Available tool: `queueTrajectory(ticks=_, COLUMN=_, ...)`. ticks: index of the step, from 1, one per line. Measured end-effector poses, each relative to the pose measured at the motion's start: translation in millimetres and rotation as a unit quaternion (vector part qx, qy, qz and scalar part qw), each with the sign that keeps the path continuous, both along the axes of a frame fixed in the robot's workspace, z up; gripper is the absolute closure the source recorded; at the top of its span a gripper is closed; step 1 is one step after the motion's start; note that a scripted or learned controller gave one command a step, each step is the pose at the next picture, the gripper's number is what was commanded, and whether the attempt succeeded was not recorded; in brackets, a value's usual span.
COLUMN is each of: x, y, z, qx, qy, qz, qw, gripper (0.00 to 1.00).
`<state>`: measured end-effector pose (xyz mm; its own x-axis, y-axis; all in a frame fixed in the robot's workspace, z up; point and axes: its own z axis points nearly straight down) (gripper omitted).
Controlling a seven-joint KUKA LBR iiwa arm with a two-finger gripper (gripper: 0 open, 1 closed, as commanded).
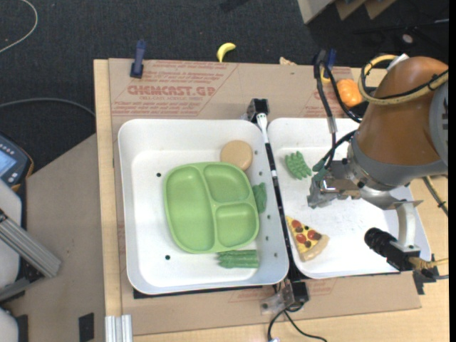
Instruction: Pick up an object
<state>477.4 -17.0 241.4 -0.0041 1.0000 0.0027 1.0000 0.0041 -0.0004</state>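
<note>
In the camera view, the gripper is seen low over the right bin, near its middle, with the grey and orange arm reaching in from the right. Whether the gripper is open or closed cannot be told from this angle, and nothing is seen to be held by it. Two candidates for the pick are found in that bin. A green leafy toy lies just up and to the left of the gripper, close to it but apart. A pizza slice lies below the gripper, towards the near edge, with its long axis running from a tip at the upper left to a crust at the lower right. The leafy toy is judged the nearer, so a short shift up and left would be called for. The black divider between the bins stands just beyond the toy and could be struck if the shift were overshot. In the left bin, well apart from the gripper, a green divided plate is seen. A tan round piece rests at its upper right, and green pieces lie at its right edge and its lower edge. Both bins are borne by the brown worktop.
</note>
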Motion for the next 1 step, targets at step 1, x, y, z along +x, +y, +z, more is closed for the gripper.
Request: queueTrajectory(ticks=1, x=3.1, y=75.8, z=-55.0, qx=0.0004, qy=0.004, qz=0.002, qw=1.0, gripper=1.0)
